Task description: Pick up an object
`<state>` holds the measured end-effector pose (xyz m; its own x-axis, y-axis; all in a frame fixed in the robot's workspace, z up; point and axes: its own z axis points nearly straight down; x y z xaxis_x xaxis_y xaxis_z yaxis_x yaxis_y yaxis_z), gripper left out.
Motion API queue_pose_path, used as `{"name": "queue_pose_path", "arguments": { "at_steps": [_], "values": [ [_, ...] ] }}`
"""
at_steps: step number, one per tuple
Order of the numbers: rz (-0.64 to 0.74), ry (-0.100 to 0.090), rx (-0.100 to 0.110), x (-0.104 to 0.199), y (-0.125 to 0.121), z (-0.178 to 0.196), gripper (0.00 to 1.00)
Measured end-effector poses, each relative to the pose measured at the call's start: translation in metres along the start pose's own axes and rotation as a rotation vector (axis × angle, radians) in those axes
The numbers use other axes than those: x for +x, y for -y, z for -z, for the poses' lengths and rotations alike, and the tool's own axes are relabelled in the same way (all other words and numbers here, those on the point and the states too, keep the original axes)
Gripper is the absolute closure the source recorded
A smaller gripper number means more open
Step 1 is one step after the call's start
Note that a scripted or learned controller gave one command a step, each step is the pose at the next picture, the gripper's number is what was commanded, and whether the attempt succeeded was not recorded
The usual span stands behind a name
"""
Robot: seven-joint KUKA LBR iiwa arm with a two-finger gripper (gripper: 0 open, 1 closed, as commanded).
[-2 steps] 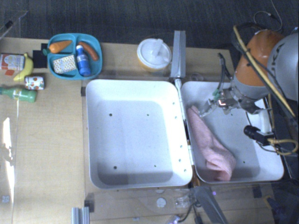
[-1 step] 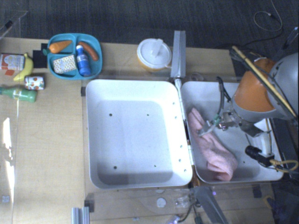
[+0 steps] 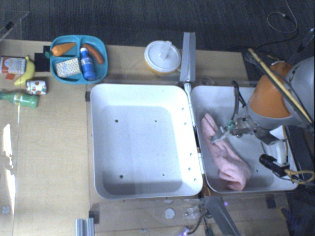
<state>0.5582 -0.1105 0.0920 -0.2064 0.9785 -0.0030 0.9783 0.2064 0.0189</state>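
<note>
Lying crumpled along the left half of the right-hand bin [image 3: 275, 183], a pink cloth [image 3: 224, 154] is the one thing there to pick up; it runs from a narrow end near the divider between the bins down to a thicker bunched end by the bin's front wall. The pincer [image 3: 222, 132] sits low over the cloth's upper part, its tip touching or just above the fabric at the right edge of the folds. Whether its fingers are spread or pressed together cannot be told, since they are small and blur into the cloth, and no fabric is clearly seen between them. The step in hand looks like the reach-and-grasp stage: the cloth rests flat in the bin and is not lifted. The next move likely calls for closing firmly on a fold thick enough to hold, then rising straight up, because soft fabric can slip free. The arm [image 3: 268, 102] enters from the right, its orange band over the right bin's back corner, with the wrist angled down and leftward toward the cloth. The left-hand bin [image 3: 142, 90] sits just beside it on the bench [image 3: 44, 156]. Further back stand a white lidded cup [image 3: 162, 57] and a blue tray [image 3: 78, 58] of toy food.
</note>
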Motion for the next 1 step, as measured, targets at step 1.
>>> {"name": "queue_pose_path", "arguments": {
  "at_steps": [1],
  "values": [
    [0.101,0.004,-0.003,0.0074,0.0591,0.0015,0.00]
  ]
}}
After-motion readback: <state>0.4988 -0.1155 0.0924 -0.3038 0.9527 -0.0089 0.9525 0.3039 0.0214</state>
